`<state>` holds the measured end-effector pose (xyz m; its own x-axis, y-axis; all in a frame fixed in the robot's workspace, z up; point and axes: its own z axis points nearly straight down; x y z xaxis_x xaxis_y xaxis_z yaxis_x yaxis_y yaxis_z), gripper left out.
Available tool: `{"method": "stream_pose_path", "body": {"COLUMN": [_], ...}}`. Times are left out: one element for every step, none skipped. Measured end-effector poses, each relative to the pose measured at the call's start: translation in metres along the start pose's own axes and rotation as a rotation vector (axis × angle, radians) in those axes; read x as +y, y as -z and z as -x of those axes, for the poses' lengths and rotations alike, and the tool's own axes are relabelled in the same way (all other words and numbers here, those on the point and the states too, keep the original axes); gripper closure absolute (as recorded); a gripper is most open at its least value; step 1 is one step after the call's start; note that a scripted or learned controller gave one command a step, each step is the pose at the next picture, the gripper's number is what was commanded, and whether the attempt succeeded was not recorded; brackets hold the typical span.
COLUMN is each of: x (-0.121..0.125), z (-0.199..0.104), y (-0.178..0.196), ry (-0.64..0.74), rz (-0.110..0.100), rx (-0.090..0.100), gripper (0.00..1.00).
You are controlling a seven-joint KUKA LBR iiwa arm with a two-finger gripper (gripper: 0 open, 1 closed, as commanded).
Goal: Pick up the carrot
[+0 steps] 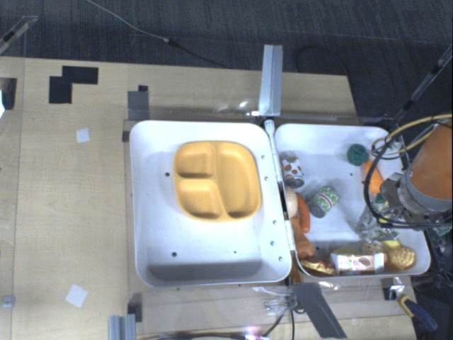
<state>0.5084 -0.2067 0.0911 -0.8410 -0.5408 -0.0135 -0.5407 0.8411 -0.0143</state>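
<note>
The carrot (303, 215) is an orange stick lying along the left wall of the right bin (333, 154), about halfway down it. The arm comes in from the right, its orange band (433, 167) above the bin's right rim. My gripper (371, 229) hangs low over the right part of that bin, just above a white and red packet (357, 262). It is well to the right of the carrot and apart from it. Cables and the wrist hide the fingertips.
In the right bin lie a green can (325, 200), a small patterned cup (291, 168), a teal lump (357, 153), a yellow round item (400, 256) and brown pieces (306, 247). The left bin (152, 211) holds a yellow divided plate (216, 179).
</note>
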Motion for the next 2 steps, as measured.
{"method": "stream_pose_path", "body": {"x": [0.001,0.009], "z": [0.0,0.05], "y": [-0.001,-0.002], "ry": [0.002,0.026], "rz": [0.002,0.004], "rx": [0.001,0.002], "gripper": [0.0,0.0]}}
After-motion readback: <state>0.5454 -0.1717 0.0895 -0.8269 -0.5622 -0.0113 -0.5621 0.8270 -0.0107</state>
